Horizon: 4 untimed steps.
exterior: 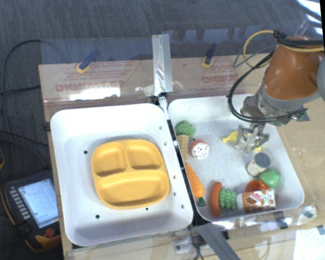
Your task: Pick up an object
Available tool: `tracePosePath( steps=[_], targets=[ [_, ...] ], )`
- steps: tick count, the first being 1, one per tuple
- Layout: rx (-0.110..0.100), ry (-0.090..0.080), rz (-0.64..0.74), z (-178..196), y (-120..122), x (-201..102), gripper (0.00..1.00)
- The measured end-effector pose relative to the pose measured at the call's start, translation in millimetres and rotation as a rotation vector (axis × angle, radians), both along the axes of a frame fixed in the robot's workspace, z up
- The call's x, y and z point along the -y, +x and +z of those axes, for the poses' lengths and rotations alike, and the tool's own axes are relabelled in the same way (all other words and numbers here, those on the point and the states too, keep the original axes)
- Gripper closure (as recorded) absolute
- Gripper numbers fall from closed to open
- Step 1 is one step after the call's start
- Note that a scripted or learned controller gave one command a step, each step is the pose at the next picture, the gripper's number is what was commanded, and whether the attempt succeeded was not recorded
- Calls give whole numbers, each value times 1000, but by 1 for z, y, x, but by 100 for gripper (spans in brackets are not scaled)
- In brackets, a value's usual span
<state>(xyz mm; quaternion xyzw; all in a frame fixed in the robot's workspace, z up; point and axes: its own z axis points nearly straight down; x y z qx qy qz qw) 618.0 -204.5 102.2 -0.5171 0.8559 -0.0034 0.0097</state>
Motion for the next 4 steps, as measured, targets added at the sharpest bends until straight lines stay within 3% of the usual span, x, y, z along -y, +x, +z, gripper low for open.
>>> tracePosePath(
  steps=[1,2,3,4],
  targets=[
    [5,-5,-280,-8,-126,-15,100],
    [1,-4,-282,-10,-127,-15,0],
    [-4,-2,-343,-11,-103,-62,0],
    [-5,-2,-301,-11,-42,-85,0]
  ],
)
